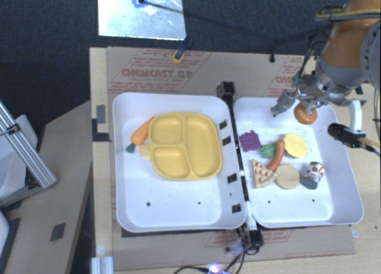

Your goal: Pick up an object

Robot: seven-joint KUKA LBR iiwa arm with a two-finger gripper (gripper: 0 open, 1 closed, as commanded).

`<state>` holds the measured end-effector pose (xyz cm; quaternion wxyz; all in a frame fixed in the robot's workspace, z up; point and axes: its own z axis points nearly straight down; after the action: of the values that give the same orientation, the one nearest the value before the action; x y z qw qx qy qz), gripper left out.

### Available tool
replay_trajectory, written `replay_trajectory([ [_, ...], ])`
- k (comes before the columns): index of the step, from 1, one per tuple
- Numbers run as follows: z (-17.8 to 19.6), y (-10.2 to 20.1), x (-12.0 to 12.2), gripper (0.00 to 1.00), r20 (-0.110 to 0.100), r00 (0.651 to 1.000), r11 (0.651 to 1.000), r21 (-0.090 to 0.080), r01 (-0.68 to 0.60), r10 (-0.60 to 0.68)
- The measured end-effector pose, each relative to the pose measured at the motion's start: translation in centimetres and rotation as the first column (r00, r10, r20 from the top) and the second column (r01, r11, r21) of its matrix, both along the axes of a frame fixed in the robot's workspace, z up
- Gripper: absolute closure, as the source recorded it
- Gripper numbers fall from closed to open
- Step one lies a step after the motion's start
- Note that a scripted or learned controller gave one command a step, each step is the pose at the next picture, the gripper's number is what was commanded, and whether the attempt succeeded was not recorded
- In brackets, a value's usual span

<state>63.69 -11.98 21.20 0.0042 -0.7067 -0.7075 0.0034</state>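
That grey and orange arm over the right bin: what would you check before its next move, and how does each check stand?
1. Gripper above the right white bin: ok.
2. Round orange toy close beside the gripper: ok.
3. Toy held between the fingers: cannot tell.
4. Other toys, purple grapes and pizza slice, apart from the gripper: ok.
5. Yellow divided plate and orange carrot in the left bin, out of the way: ok.
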Motion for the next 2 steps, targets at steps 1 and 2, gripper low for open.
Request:
replay_trajectory([
  [1,0.7,0.0,0.3,0.00,0.012,1.000,1.000,-0.001,-0.002,0.002],
  [2,-3.9,-0.7,-0.2,0.00,0.009,1.000,1.000,-0.001,0.000,0.000],
])
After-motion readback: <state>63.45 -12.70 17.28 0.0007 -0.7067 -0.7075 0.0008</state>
